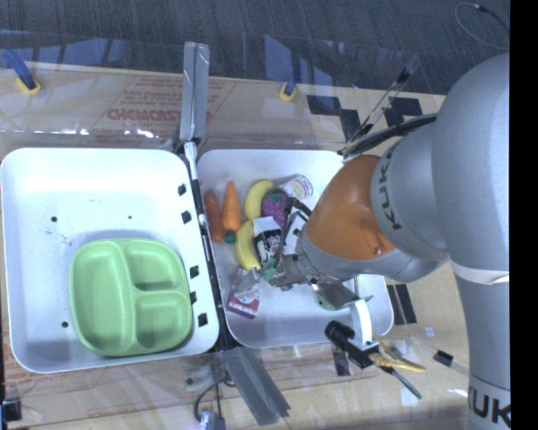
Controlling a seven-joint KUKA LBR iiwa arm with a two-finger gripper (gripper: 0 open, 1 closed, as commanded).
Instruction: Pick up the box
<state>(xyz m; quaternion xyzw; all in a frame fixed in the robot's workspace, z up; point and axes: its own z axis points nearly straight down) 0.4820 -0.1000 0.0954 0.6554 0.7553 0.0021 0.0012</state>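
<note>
Near edge of the right bin (278,337): a clear packet (244,301) with a red label. Left bin (18,240): a green divided plate (130,296). The arm (403,213) hides the right bin's right half. Its pincer (282,267) sits low among the clutter, and its opening cannot be told. The box (269,233), small and partly covered, lies just beside it, against the bananas (246,247). Farther back are carrots (230,202), an unclear purple item (274,206) and a round tub (298,187).
</note>
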